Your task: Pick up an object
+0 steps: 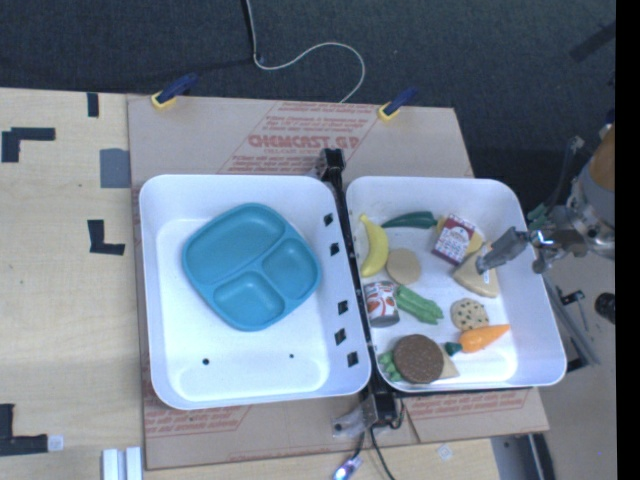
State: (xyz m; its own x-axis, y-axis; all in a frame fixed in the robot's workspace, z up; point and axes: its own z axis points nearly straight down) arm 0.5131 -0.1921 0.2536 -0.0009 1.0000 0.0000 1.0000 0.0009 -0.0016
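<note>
Toys are crowding the right bin (505, 200): banana (373, 245), can (381, 303), burger (418, 358) and carrot (484, 337) are sitting close together, leaving narrow gaps. The blue tray (250, 265) is taking up the left bin's (160, 268) middle, leaving open floor along its lower edge.

Robotics lab; cardboard-covered bench (300, 133); clamps (175, 89); white bins (160, 268)

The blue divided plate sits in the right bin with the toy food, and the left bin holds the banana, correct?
Not quite. The camera view shows the blue divided plate alone in the left bin, while the banana lies in the right bin among the other toy food.
</note>
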